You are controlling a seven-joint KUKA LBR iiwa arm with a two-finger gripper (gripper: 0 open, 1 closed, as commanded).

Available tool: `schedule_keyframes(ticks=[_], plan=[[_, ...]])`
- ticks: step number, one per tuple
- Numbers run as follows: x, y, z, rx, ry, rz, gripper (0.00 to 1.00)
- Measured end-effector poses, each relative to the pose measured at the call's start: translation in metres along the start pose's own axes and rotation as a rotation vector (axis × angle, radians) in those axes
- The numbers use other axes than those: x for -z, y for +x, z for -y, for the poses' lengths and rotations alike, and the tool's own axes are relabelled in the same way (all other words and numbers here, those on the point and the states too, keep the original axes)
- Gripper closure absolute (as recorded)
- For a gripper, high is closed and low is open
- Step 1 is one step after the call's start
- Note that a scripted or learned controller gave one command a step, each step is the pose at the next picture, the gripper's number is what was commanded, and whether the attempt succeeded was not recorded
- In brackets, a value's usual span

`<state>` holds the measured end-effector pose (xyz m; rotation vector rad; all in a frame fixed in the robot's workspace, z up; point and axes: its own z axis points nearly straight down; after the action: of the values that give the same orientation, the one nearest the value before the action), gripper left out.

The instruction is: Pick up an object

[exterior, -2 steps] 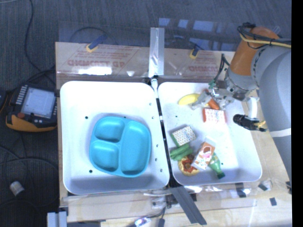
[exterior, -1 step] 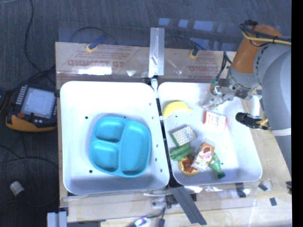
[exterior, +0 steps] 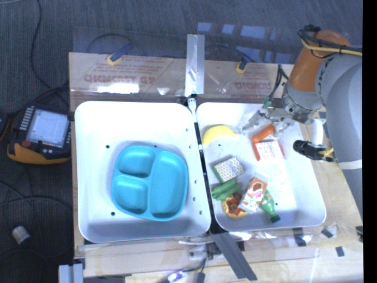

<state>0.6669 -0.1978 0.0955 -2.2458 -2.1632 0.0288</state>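
My gripper (exterior: 265, 122) hangs over the far right part of the right bin (exterior: 306, 184), its two grey fingers spread open. An orange carrot-shaped toy (exterior: 263, 134) lies just below the fingertips, touching or nearly touching them; nothing is lifted. A red and white box (exterior: 268, 151) lies right in front of the carrot. A yellow round toy (exterior: 216, 134) rests at the bin's far left. Nearer the front lie a checkered packet (exterior: 228, 168), a green vegetable (exterior: 224, 188), a pizza slice (exterior: 234, 207), a small printed carton (exterior: 253, 194) and a green bottle (exterior: 270, 209).
The left bin (exterior: 94, 134) holds a blue divided plate (exterior: 150, 181). A raised divider (exterior: 200, 158) separates the bins. My grey arm (exterior: 344, 111) with its orange band (exterior: 309, 63) covers the right edge. A handheld device (exterior: 41, 131) lies on the floor at left.
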Motion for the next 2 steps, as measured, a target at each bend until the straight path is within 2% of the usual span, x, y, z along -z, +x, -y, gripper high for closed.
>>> schedule_keyframes(ticks=[1, 2], plan=[[0.008, 0.000, 0.000, 0.002, 0.002, 0.004, 1.00], [0.101, 0.018, 0.014, 0.047, -0.028, 0.007, 1.00]])
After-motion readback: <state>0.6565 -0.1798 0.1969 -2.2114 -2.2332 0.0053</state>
